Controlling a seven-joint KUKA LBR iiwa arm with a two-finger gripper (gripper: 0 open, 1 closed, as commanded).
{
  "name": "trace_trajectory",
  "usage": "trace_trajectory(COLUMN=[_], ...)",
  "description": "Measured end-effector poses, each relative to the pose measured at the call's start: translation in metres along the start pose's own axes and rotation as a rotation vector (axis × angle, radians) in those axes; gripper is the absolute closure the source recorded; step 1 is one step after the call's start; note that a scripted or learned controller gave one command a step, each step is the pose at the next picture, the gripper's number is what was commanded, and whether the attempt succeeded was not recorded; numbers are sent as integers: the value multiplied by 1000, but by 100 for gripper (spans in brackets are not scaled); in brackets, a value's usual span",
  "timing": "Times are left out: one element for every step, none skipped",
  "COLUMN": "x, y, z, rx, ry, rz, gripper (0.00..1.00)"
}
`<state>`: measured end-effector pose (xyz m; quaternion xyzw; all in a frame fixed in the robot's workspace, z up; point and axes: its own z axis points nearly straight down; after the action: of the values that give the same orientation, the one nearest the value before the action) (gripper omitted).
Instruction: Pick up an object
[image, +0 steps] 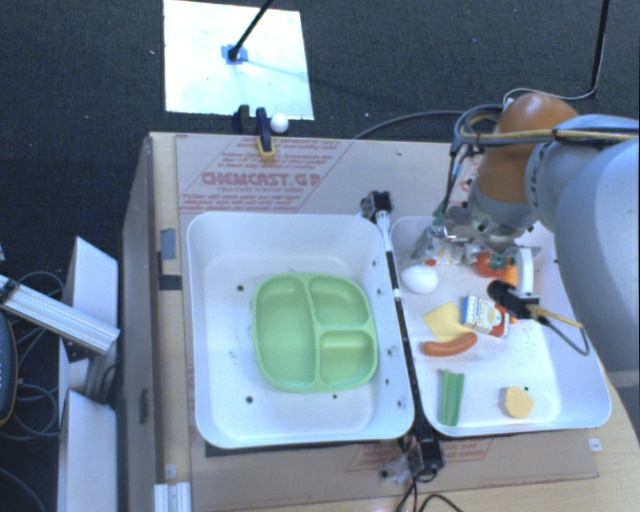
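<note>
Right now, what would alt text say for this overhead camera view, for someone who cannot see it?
A grey robot arm reaches from the right, its gripper low over the far end of the right bin, which holds toy foods: a white egg, a sausage, a green stalk. The left bin holds a green divided plate.

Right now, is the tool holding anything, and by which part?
It cannot be told. The tool is low over the far end of the right shallow white bin, beside the white egg-shaped object, but nothing is visibly between its tips.
</note>
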<state>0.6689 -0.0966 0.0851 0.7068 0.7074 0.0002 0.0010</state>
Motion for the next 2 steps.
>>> trace_trajectory(x=[-10,-10], y=[0,1], z=[0,-12], rx=[-1,-3], ry=[0,-1], rz=[0,-2], gripper=[0,100])
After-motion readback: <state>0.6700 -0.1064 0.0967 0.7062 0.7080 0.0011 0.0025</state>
